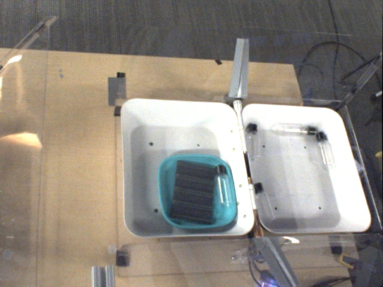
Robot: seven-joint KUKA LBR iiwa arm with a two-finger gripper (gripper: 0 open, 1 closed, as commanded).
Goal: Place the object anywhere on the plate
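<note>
So, two white bins were set side by side on a wooden bench (72, 178). In the left bin (137, 124), a teal plate (164, 187) was parked toward the near right corner, almost against the near wall. A dark ribbed block (192, 191) was laid flat across the middle of the plate, slightly tilted. A small clear tube (223, 187) was laid just beside the block's right edge, also fully on the plate, its dark cap pointed at the bin's far edge. So both things were found sitting on the plate, fwiw.

In the right bin (353, 214), a clear tube with a black cap (290, 128) was laid along the far edge. Another capped tube (325, 151) was stretched out near the far right corner, and a third (251, 142) was tucked against the left wall. Whether the pincer was clenched or released couldn't be told.
</note>
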